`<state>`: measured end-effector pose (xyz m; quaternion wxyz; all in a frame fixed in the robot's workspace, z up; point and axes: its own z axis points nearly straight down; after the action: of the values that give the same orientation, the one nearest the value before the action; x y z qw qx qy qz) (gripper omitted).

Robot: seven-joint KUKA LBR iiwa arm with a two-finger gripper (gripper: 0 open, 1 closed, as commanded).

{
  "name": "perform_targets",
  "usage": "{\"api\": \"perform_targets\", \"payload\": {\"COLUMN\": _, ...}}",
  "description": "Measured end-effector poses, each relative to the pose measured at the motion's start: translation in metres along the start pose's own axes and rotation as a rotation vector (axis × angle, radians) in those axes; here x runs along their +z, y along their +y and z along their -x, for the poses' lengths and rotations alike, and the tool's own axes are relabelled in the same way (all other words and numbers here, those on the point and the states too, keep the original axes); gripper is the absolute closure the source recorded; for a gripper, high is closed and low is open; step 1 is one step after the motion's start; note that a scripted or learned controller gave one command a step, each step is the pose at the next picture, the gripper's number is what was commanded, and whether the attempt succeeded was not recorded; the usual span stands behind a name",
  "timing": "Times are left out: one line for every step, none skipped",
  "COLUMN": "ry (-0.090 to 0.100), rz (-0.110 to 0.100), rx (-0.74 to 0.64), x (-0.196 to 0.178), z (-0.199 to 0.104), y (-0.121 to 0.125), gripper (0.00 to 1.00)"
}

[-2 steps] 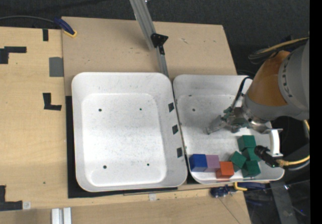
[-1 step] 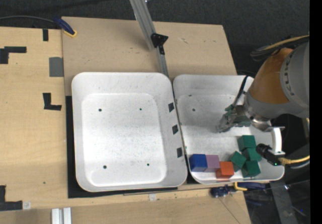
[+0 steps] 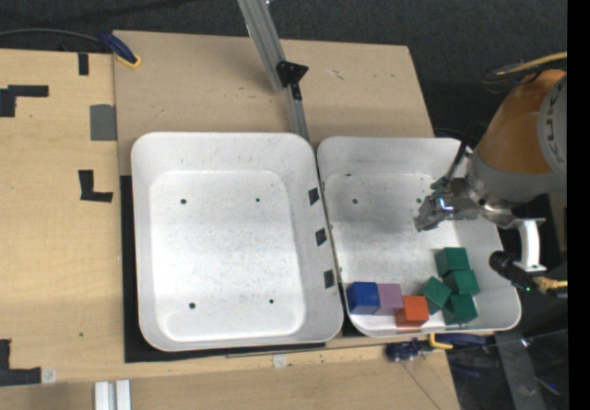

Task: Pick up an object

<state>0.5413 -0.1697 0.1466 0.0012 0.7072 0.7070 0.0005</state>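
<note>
Along the near edge of the right bin (image 3: 387, 164) lie a blue cube (image 3: 363, 296), a lilac cube (image 3: 390, 296) and an orange cube (image 3: 414, 310). Several green blocks (image 3: 454, 285) cluster at the bin's near right corner. My gripper (image 3: 430, 216) hangs over the right part of this bin, a little behind the green blocks and apart from them. Nothing shows between its fingers.
The left bin (image 3: 226, 242) stands beside the right one. A slanted metal pole (image 3: 263, 21) with a black clamp rises behind the bins. Black tape marks and a blue-yellow clip (image 3: 123, 49) lie on the wooden bench at the left.
</note>
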Motion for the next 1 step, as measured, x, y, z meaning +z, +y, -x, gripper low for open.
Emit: {"api": "perform_targets", "payload": {"ry": -0.001, "rz": 0.003, "rx": -0.002, "x": -0.0630, "z": -0.0035, "y": 0.0021, "gripper": 1.00}}
